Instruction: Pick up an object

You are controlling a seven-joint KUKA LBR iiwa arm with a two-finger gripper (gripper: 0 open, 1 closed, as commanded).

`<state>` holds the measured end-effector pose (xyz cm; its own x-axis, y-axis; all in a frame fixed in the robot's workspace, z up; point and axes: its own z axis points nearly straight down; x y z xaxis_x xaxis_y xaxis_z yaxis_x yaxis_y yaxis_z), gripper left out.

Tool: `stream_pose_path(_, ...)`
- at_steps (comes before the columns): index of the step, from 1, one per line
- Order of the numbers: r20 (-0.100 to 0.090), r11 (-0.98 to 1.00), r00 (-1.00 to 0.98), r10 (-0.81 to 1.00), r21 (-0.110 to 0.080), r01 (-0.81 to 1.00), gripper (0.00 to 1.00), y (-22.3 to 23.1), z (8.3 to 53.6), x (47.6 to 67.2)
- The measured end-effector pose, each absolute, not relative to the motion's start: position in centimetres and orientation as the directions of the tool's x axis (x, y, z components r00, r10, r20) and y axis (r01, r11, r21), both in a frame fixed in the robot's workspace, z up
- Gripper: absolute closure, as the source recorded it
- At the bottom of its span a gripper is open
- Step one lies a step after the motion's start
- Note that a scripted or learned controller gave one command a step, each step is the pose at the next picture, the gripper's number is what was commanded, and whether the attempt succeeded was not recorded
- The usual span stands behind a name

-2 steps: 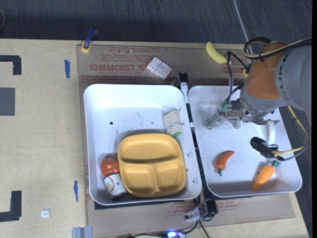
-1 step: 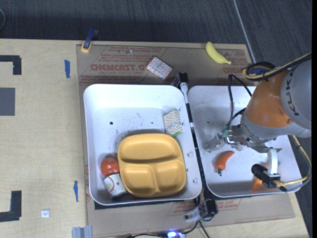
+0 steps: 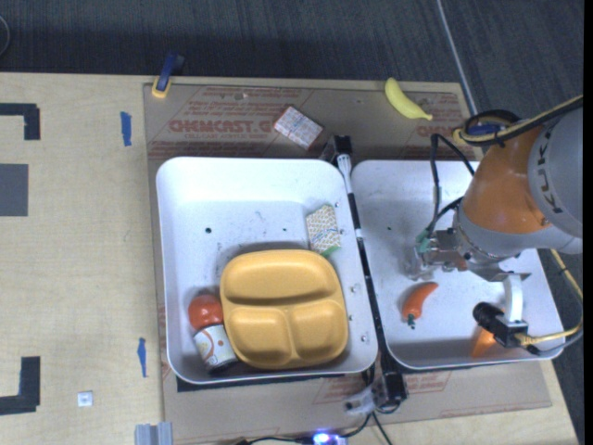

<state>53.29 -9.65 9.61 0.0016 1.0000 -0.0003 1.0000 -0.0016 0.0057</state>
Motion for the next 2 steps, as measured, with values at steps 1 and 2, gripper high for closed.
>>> stream_pose_path(1,0.000,-0.002,0.002,1.000,0.006,1.000,0.00,-9.6,9.6,53.3)
stream_pose_path(2,-0.001,0.000,0.000,1.000,0.006,1.000,0.00,-10.4,8.6,48.9)
